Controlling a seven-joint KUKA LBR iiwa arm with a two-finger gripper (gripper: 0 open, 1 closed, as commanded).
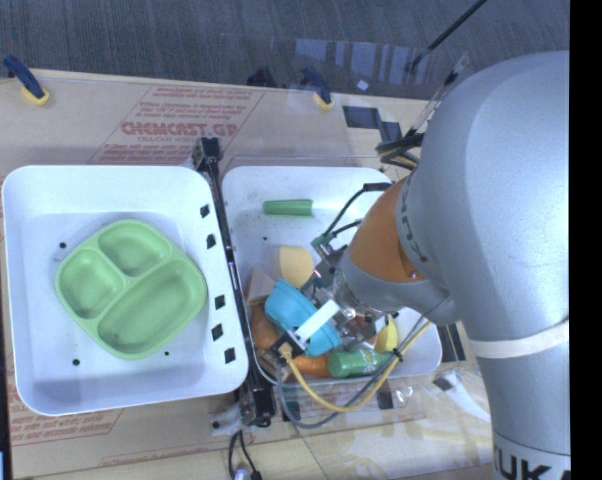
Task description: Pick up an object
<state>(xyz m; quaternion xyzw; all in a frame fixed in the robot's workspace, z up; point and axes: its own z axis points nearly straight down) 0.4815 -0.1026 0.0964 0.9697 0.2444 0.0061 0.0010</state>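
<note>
Table with two bins [21, 268]: right bin's near end, pincer [326, 320] low over blue cup [293, 308]; grip indiscernible.

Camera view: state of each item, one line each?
Green divided plate: upright in left bin, compartments bare.
Green cylinder: lying flat, alone, far end of right bin.
Blue cup: tipped, in the pile beside the gripper.
Yellow-tan piece: resting just behind the cup.
Gripper: down in the pile, grasp not visible.
</note>
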